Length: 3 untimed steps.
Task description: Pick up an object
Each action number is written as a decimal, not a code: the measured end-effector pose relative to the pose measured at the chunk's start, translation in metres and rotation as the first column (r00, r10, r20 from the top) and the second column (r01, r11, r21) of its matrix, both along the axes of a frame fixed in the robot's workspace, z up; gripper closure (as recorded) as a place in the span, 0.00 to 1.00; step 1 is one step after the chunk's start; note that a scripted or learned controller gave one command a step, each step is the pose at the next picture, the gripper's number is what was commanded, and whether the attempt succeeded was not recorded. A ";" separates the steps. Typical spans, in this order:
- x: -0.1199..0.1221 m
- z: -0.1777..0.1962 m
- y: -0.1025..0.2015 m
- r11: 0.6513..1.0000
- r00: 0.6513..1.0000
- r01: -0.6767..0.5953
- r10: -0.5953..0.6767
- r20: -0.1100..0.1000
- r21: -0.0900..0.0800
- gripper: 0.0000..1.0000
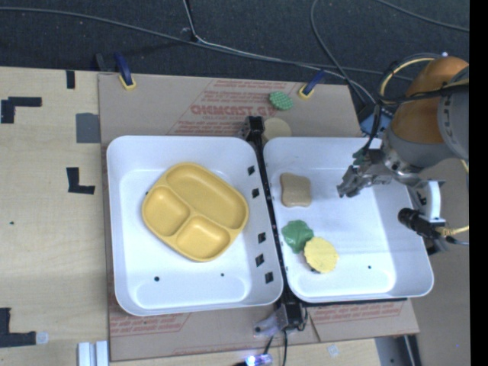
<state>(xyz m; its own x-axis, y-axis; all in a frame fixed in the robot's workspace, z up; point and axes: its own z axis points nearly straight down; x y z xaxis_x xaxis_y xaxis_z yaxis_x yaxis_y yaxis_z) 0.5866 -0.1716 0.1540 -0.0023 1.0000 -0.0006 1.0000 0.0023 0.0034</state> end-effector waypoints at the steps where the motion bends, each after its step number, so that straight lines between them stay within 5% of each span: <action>1: -0.002 0.063 -0.001 1.000 1.000 0.001 -0.001 0.001 -0.001 1.00; 2: -0.002 0.064 -0.001 1.000 1.000 0.001 -0.001 -0.004 0.001 1.00; 3: -0.013 0.064 0.044 1.000 1.000 -0.002 0.002 -0.005 0.001 1.00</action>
